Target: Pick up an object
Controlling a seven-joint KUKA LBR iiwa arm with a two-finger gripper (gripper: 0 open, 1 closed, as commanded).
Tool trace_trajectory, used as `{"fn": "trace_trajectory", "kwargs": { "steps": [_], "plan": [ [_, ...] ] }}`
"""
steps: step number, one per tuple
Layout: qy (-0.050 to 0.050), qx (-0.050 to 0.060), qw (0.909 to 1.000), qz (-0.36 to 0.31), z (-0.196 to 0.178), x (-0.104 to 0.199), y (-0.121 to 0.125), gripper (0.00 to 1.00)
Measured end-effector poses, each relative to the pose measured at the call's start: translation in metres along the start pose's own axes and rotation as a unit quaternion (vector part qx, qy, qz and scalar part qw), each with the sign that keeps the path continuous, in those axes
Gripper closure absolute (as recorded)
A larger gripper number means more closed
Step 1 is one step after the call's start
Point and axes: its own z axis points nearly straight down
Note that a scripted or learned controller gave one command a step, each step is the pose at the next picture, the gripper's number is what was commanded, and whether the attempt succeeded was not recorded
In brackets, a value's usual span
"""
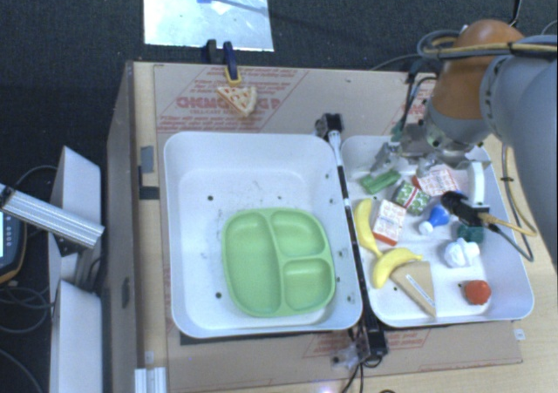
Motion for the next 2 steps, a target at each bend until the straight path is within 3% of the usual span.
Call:
{"fn": "trace_trajectory", "kwargs": {
  "steps": [1, 2],
  "plan": [
    [0.000, 0.000, 1.0000, 0.000, 0.045, 0.007, -0.002, 0.00],
    [0.001, 0.003, 1.0000, 0.000, 0.034, 0.006, -0.003, 1.00]
  ]
}}
